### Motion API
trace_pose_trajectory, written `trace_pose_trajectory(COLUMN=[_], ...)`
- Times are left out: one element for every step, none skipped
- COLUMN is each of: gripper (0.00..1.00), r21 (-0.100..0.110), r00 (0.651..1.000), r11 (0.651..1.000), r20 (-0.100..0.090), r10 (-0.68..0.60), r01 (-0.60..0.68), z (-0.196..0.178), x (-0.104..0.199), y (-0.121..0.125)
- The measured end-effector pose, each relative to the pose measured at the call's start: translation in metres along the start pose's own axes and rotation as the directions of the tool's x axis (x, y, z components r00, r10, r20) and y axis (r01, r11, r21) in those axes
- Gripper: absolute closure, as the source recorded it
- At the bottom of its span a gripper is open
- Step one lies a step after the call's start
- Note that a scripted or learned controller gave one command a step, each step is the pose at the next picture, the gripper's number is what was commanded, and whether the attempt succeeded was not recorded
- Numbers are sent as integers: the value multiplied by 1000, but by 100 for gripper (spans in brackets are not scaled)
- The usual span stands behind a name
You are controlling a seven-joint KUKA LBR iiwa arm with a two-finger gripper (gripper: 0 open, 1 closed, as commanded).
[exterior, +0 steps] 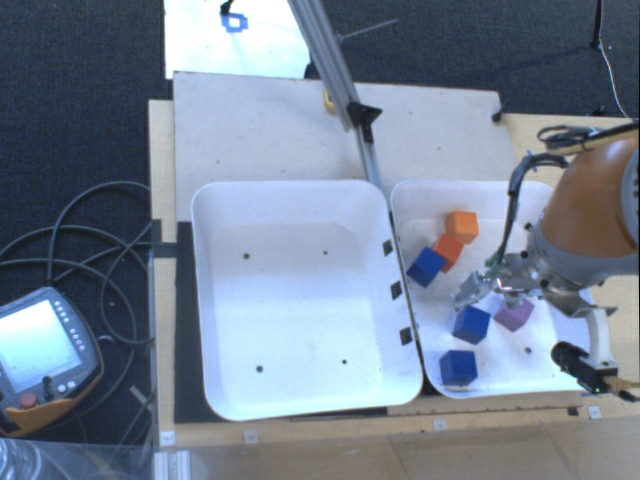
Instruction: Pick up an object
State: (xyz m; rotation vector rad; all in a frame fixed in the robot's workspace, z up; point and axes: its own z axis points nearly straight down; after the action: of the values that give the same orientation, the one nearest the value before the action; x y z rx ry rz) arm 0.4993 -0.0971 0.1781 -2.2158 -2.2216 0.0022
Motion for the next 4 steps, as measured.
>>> trace_pose_trajectory(gripper=[0, 100, 100, 100], r21=[0, -8, -11, -9], r00=[1000, 1000, 1000, 1000], r11=[1000, 1000, 1000, 1000], r20=[0, 2, 3, 3], r10=[1, -1, -2, -2], r01=[-1, 1, 2, 2], z=[44, 30, -22, -45], x=[0, -1, 3, 2], y=[-6, -4, -11, -9])
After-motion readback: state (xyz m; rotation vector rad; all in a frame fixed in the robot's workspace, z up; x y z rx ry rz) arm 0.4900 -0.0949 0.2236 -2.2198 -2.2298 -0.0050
